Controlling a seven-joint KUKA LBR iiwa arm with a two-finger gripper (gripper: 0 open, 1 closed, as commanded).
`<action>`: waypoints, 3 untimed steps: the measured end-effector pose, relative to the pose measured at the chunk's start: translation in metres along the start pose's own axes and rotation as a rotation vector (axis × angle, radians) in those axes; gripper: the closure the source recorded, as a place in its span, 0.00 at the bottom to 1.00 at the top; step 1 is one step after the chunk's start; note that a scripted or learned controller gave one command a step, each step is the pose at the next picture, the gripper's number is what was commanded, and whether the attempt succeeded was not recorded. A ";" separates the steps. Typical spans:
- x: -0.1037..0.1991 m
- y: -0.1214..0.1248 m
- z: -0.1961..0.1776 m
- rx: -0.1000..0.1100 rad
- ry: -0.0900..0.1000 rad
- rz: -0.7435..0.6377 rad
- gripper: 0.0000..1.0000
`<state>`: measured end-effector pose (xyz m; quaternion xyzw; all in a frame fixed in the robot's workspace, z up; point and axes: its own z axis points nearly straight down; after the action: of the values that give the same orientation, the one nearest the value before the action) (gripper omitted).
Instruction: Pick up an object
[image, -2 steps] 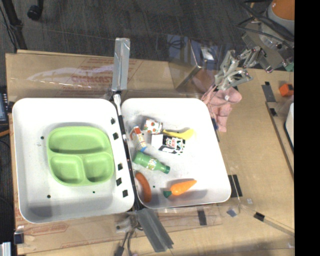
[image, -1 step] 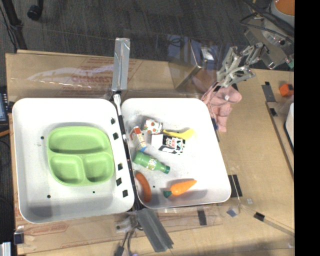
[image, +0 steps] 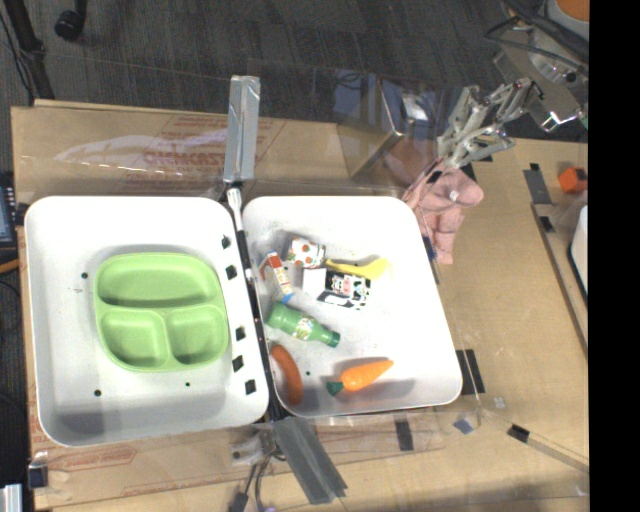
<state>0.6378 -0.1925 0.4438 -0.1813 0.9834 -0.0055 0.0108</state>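
My gripper (image: 452, 160) is at the upper right, above the far right corner of the right bin (image: 425, 300). Its fingers are closed on the top of a pink soft toy (image: 447, 208), which hangs down from them just outside the bin's rim. Inside the right bin lie a green bottle (image: 303, 327), an orange carrot (image: 362, 374), a red-brown sausage (image: 288, 371), a cow-patterned carton (image: 344, 288), a yellow banana (image: 364, 266) and a small red-and-white box (image: 303, 252).
The left bin (image: 60, 380) holds a green divided plate (image: 160, 310). A grey bar (image: 241, 130) stands behind the seam between the bins. A small orange thing (image: 570, 179) lies on the brown bench at the far right.
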 end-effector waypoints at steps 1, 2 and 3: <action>-0.013 -0.021 0.019 -0.021 0.006 -1.116 1.00; -0.014 -0.022 0.008 -0.019 0.003 -1.117 1.00; -0.016 -0.022 -0.002 -0.017 0.000 -1.119 1.00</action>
<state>0.6602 -0.2074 0.4466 -0.6757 0.7372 -0.0022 0.0050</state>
